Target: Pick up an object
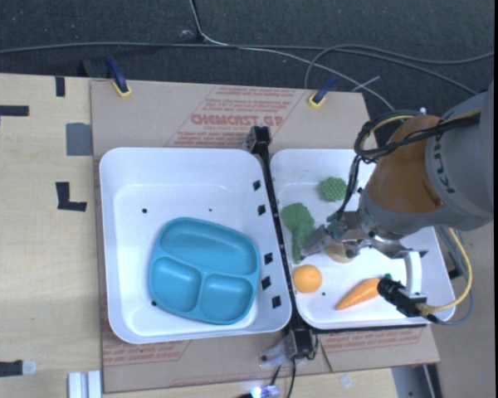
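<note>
Right, from the overhead camera I see 2 shallow white plastic bins side by side on a brown cardboard sheet (224, 114) that lies on the pale wooden bench (33, 222). The left white bin (120, 181) holds a light blue plastic plate with 3 compartments (204, 270), lying tilted toward the bin's near right part. The right white bin (303, 160) holds the small items: a dark green broccoli-shaped toy (297, 222) close to the divider between the bins, a smaller pale green knobbly ball (333, 189) further back, a round orange ball (307, 279) near the front left corner, and an orange carrot-shaped toy (358, 293) lying slantwise near the front wall. My grey arm with its orange band (407, 177) comes in from the right and hangs over the right bin, covering much of its right half. The 2-finger gripper (328, 240) sits low, just beside the right side of the dark green broccoli toy, with a small tan object under it that I cannot identify. I cannot tell how the gripper is set from this angle, nor whether it is touching anything. Black cables (257, 48) run across the dark floor behind the bench.
</note>
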Tool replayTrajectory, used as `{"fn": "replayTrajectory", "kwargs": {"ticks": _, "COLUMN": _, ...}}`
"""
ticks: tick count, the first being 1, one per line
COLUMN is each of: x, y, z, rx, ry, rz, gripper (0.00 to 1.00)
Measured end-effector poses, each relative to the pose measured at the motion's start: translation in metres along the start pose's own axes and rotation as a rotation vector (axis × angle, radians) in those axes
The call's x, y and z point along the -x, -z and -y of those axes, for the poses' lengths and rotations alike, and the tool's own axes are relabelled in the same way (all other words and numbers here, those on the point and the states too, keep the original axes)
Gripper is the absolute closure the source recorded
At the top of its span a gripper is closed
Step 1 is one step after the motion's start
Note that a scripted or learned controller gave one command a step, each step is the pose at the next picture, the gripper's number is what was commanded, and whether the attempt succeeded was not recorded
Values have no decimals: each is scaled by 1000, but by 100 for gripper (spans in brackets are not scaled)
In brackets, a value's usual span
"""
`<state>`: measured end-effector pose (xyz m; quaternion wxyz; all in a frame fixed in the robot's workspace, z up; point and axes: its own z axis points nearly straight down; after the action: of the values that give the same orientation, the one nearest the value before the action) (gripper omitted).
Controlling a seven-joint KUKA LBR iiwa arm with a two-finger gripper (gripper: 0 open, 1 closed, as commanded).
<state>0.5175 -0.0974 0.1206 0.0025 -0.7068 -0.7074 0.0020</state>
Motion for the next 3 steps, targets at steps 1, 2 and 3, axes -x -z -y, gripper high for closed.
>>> {"fn": "replayTrajectory", "kwargs": {"ticks": 1, "x": -1, "y": 12, "z": 0, "rx": 3, "ry": 1, "rz": 0, "gripper": 100}}
{"fn": "replayTrajectory", "kwargs": {"ticks": 2, "x": 2, "y": 60, "z": -10, "rx": 10, "ry": 0, "rz": 1, "gripper": 100}}
{"fn": "replayTrajectory", "kwargs": {"ticks": 3, "x": 2, "y": 111, "z": -11, "rx": 11, "ry": 0, "rz": 2, "gripper": 100}}
